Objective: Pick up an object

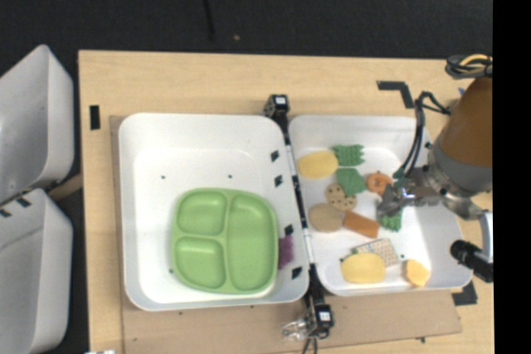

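We see the hand (397, 199) low in the right bin (365, 130), over a green toy (390, 219) just beneath it; grip unclear, nothing yet lifted.

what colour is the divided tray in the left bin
Light green. The divided tray shows clearly in the camera view, lying in the left bin.

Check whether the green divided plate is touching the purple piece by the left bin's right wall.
Apart. The camera view shows white bin floor between the green divided plate and the purple piece, which lies against the left bin's right wall.
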Motion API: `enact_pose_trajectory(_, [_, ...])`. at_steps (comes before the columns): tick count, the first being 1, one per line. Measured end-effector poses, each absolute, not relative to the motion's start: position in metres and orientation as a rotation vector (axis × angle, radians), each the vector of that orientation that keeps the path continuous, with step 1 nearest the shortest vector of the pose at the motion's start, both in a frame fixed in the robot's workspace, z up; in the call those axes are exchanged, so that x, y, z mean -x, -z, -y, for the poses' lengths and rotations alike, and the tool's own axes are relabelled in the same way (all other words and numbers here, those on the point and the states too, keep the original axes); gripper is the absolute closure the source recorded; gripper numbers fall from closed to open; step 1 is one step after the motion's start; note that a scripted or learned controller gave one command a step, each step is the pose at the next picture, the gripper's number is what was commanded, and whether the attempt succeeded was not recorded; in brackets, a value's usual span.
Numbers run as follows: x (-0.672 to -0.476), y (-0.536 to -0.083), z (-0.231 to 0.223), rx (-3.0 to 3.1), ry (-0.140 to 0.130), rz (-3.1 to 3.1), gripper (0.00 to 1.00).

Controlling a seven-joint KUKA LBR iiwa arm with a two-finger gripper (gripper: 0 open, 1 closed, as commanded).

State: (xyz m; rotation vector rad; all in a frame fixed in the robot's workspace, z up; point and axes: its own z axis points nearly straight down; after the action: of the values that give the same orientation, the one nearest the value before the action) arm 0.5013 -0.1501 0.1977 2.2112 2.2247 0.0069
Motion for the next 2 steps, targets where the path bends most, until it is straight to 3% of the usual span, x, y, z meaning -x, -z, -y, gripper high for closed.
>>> enact_pose_trajectory(1, [-0.49,-0.171,0.096,-2.217,-0.001,-2.229,1.0])
enact_pose_trajectory(2, [-0.492,-0.281,0.028,-2.204,-0.017,-2.227,1.0])
